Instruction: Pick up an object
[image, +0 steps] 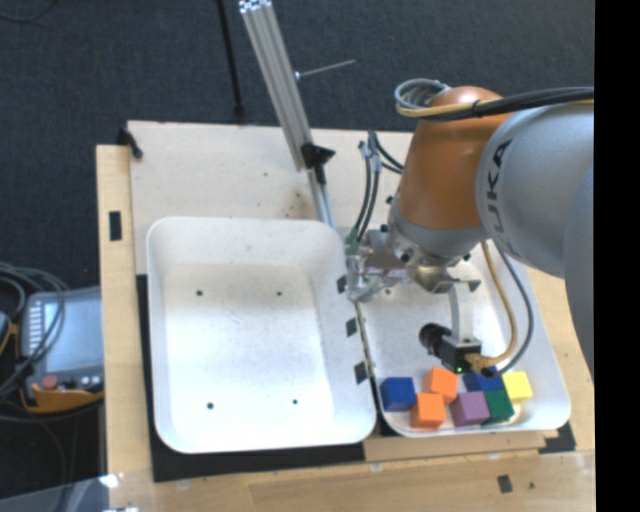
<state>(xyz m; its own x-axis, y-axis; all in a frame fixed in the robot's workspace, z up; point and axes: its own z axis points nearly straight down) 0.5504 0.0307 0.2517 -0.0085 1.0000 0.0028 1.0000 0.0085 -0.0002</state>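
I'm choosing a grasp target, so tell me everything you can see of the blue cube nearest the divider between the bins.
The blue cube looks like a small matte foam or painted block with slightly softened edges. It sits flat on the floor of the right bin, at the left end of the block cluster, close to the bin's near-left wall. An orange cube lies right beside it, apparently touching. Its top is uncovered.

Grey arm (540, 190) enters from right, orange band (445, 160) above wrist, bent downward; gripper (375, 278) at its lower left end, pointing down and left.
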